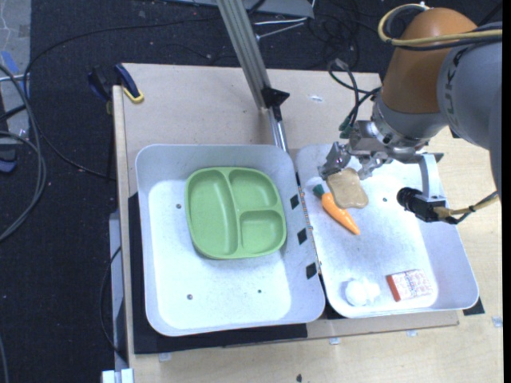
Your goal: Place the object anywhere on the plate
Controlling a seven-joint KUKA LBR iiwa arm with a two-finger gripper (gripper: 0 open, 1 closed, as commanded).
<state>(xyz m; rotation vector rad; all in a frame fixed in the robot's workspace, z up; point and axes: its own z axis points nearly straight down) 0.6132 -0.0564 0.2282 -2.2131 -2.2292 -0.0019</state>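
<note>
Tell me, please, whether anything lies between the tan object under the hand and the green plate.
The tan object sits in the right bin, the green plate in the left bin. Between them run the bins' adjoining walls, and the carrot lies just beside the object; nothing else visible intervenes.

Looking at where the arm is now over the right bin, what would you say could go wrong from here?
1. The gripper sits at the tan bread-like piece, which touches the carrot; a grasp may nudge or drag the carrot along.
2. Both lie near the bin's left wall, so the fingers could catch the rim.
3. The green plate is in the other bin; a weak grip could drop the item crossing the divide.
</note>
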